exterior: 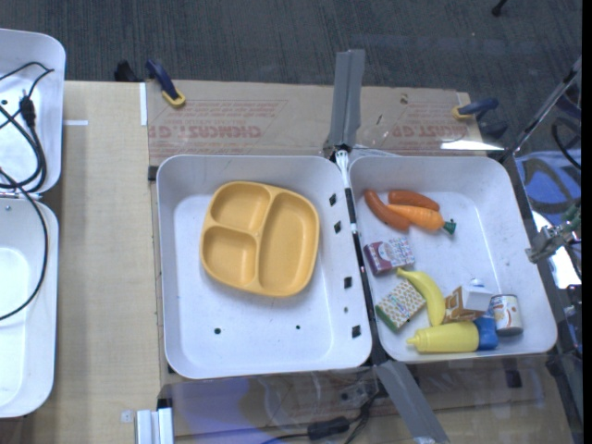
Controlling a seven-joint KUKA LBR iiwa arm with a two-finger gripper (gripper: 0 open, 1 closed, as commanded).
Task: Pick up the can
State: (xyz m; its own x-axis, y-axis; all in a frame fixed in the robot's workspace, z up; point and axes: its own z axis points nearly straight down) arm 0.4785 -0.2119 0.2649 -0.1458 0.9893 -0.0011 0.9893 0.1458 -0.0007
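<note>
The can (505,314) is small, with a white and red label. It lies on its side in the front right corner of the right bin (490,202). It touches the blue cap end of a yellow squeeze bottle (453,338) on its left. A small brown and white carton (468,301) sits just to the can's upper left.
The right bin also holds a banana (425,294), a patterned box (400,303), a maroon box (388,255) and two carrots (407,211). In the left bin (185,322) lies a yellow divided plate (261,239). Metal framework (553,239) stands by the right bin's right rim.
</note>
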